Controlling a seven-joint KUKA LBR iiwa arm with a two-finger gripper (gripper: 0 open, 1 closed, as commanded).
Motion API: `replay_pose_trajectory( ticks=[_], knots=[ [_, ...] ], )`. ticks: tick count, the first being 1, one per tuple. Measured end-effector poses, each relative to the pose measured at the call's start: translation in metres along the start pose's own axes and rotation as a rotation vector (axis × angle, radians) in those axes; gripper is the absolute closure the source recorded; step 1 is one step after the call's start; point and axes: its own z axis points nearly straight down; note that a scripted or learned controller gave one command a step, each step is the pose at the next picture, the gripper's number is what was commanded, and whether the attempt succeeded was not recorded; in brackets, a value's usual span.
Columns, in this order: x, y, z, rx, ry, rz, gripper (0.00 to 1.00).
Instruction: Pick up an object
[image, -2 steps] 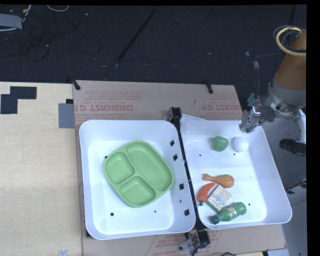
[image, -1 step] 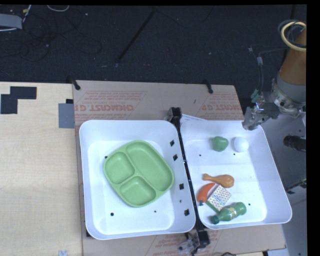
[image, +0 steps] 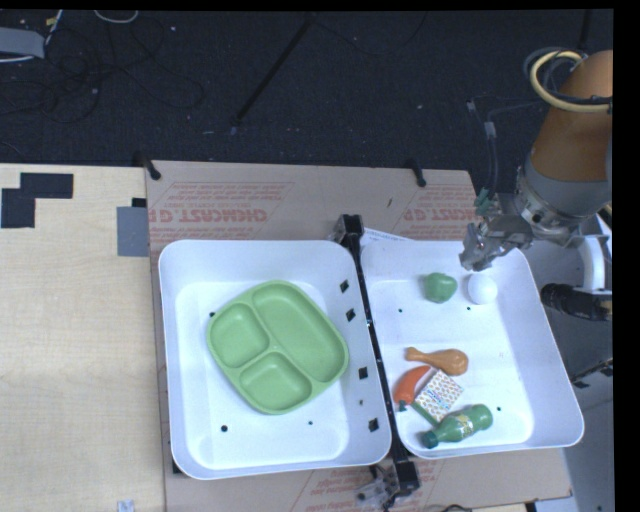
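Hand (image: 478, 256) over right bin's (image: 556, 385) far edge, just above white ball (image: 482, 289), grip state unclear, green object (image: 438, 288) beside ball

You look down from a single fixed camera above the bench, angled at a slant, far enough back to frame the left bin (image: 190, 300) and the right bin (image: 540, 340) whole, while the arm (image: 570, 140) enters from the frame's right edge.

Claw (image: 480, 256) finger spacing too small to tell
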Motion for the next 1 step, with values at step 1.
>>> replay_pose_trajectory(
  ticks=[1],
  knots=[
    [0.0397, -0.0166, 0.0007, 0.000, 0.000, 0.001, 1.00]
  ],
)
